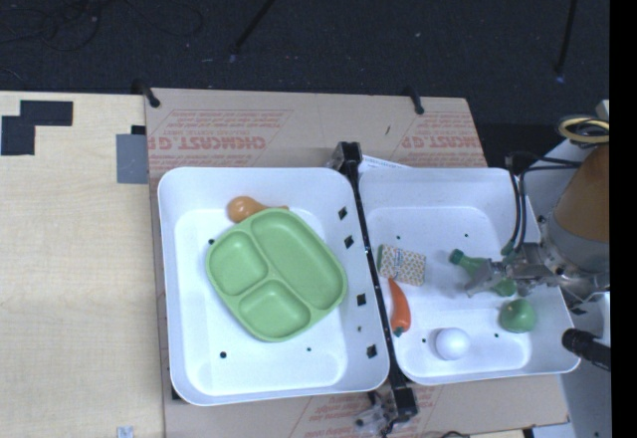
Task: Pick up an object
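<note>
Camera view, two white bins (179, 227), cardboard bench (299, 127)

Red print on the cardboard sheet (299, 127) under the bins, upside down in the upper middle of the frame, reading roughly "CHEMCRAFT", uncertain, a partial repeat at upper right, more red letters at the bottom edge, too cut off to read
</note>
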`<state>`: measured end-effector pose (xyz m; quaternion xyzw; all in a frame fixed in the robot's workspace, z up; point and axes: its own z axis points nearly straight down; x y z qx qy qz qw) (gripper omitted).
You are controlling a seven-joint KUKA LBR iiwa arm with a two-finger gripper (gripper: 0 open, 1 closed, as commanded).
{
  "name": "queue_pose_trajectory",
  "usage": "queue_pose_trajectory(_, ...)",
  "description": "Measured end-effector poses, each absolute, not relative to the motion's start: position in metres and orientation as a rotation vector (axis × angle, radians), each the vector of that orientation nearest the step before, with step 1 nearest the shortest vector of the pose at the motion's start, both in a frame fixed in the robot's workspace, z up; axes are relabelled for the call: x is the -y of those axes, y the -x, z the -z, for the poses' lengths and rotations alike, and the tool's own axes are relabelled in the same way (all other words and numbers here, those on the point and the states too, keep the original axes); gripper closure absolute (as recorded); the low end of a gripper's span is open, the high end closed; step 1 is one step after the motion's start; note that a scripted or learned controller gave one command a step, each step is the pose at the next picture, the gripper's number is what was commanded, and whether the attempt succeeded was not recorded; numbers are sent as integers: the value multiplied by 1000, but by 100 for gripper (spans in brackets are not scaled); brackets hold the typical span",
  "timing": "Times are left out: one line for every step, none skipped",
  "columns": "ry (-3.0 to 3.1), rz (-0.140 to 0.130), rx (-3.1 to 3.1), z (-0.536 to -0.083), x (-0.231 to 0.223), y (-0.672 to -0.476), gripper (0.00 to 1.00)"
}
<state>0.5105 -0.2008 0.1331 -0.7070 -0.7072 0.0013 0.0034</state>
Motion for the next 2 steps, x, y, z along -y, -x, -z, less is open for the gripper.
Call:
queue_pose_trajectory(2219, -3, 2219, -85, 200, -510, 0)
queue_pose_trajectory(2226, -3, 2215, -98, 202, -511, 100)
